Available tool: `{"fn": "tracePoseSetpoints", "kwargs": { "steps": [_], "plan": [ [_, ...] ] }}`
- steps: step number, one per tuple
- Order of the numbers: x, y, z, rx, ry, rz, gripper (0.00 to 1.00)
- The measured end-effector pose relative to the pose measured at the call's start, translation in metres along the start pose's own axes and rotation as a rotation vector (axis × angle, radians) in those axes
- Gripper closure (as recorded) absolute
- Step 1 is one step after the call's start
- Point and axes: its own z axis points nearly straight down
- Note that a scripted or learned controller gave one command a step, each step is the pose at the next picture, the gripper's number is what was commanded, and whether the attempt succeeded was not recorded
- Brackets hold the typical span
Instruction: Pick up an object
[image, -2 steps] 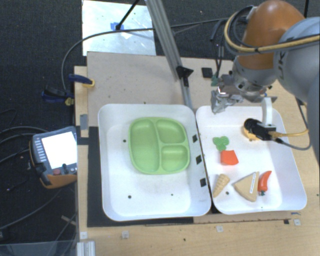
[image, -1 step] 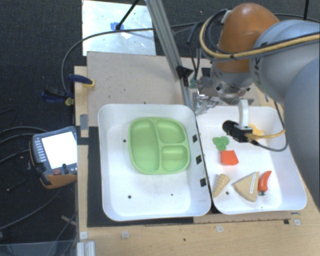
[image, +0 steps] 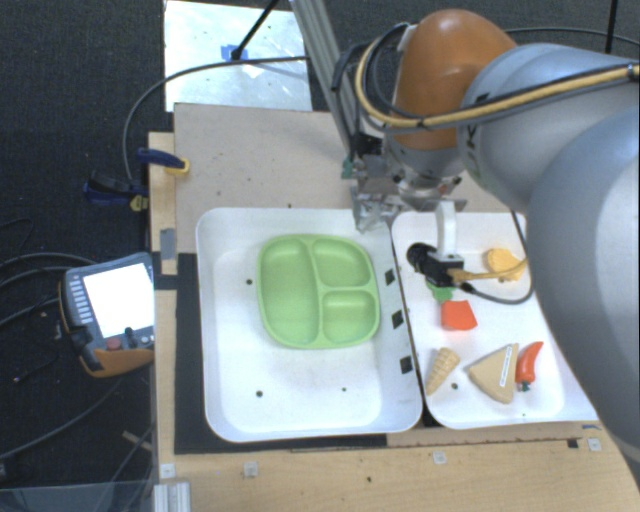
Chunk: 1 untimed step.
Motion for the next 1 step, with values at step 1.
{"fn": "tracePoseSetpoints", "kwargs": {
  "steps": [1],
  "plan": [
    [-0.0005,-0.0002,0.0000,0.001,0.000,0.001,0.00]
  ]
}}
